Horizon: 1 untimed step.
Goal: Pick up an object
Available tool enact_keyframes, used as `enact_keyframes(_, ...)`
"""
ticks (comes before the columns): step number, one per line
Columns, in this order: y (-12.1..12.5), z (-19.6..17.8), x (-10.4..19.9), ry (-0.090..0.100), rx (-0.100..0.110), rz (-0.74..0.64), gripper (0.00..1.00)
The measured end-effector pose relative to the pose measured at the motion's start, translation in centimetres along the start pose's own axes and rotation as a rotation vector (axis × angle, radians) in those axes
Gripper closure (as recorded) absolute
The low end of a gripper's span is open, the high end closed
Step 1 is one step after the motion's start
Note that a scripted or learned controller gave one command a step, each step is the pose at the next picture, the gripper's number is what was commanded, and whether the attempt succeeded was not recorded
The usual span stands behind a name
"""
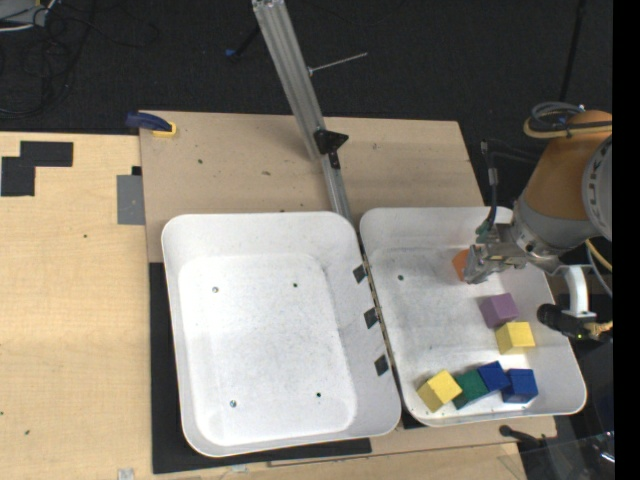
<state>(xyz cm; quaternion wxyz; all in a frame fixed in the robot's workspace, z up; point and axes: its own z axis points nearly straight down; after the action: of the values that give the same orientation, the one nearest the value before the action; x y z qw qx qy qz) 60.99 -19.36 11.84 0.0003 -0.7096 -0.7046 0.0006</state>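
In the right bin (420,308) my gripper (482,269) hangs low near the far right side, right beside an orange object (460,263) that peeks out at its left. Whether the orange object is between the fingers is hidden. A purple block (497,309) lies just in front of the gripper, and a yellow block (515,336) sits in front of that. Along the bin's near edge lie another yellow block (438,389), a green block (469,387) and two blue blocks (491,376) (520,384).
The left bin (260,328) stands beside the right one, joined by black clips (371,317). A slanted metal rail (300,88) rises behind the bins. The arm's orange band (560,178) fills the right edge.
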Motion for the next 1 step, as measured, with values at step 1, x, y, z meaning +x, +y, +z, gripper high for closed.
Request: enact_keyframes(1, 0.64, -6.07, -0.67, -0.001, -0.006, -0.004, 1.00)
